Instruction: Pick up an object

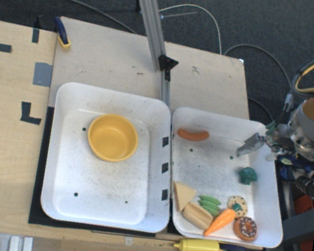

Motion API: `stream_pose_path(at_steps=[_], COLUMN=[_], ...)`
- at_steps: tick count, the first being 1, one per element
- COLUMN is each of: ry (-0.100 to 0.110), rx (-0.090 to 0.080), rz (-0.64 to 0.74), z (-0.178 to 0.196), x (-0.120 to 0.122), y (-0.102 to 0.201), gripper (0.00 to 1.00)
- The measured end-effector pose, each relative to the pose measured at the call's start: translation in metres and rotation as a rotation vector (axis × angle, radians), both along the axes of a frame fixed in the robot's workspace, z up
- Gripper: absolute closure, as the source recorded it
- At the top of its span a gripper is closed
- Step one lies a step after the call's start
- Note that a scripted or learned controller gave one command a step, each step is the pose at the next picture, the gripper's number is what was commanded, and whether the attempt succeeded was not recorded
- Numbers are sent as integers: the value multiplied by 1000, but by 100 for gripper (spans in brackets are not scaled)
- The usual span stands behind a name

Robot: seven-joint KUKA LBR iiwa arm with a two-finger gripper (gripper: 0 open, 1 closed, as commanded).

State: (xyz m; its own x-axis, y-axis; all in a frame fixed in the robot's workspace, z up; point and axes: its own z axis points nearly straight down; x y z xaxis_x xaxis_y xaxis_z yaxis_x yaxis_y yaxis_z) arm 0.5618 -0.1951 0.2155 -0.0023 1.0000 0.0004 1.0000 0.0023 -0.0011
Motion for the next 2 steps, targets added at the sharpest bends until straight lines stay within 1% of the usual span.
stream_pose_path(at_steps=[1, 2], ry=[0, 5], rx=[0, 0], rz=[0, -1], z=[0, -44], x=[0, -2], y=[0, 3], gripper=[0, 0])
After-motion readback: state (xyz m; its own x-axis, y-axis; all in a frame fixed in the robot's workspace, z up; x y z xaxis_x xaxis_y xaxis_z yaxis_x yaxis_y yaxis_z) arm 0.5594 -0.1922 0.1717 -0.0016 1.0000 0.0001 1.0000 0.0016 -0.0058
